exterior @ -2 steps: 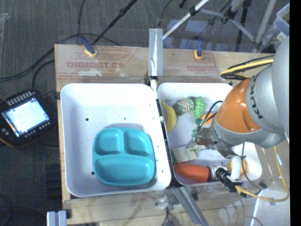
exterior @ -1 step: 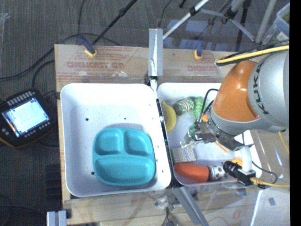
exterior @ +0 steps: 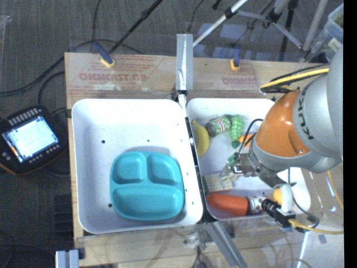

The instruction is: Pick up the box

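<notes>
- a teal divided tray [exterior: 147, 186] is lying in the left bin [exterior: 95, 116]
- a yellow banana [exterior: 201, 138] and a red-orange bottle [exterior: 227, 204] are sitting in the right bin [exterior: 223, 106]
- a lit handheld screen [exterior: 28, 139] is resting on the floor at left

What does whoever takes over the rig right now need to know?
End effector: low in the right bin, near its middle; no grasp can be confirmed.
Box: probably the pale flat item just beside the end effector, lying on the bin floor above an orange-red object.
Left bin: holds a teal divided tray.
Done: approach.
Left: grasp and lift the box.
</notes>
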Controlling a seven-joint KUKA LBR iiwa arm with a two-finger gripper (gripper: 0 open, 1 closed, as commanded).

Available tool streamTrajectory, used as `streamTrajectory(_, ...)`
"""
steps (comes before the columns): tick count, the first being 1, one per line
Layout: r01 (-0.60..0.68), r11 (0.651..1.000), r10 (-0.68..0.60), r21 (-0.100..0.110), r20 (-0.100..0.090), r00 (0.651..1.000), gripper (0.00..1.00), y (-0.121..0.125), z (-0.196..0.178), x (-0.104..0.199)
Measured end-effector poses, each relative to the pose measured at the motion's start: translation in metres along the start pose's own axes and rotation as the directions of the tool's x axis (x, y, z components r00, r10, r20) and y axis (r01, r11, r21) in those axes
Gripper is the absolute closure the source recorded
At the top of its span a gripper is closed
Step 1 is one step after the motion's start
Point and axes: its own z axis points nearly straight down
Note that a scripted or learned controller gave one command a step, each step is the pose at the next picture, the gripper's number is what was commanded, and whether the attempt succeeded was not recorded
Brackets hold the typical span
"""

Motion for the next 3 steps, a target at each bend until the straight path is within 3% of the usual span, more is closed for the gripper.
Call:
streamTrajectory(1,-0.17,0.986,0.17,-0.002,-0.006,0.985,0.0,0.0012,0.0088,-0.0015)
streamTrajectory(3,-0.211,0.978,0.211,-0.003,-0.007,0.978,0.0,0.0014,0.0092,-0.0013)
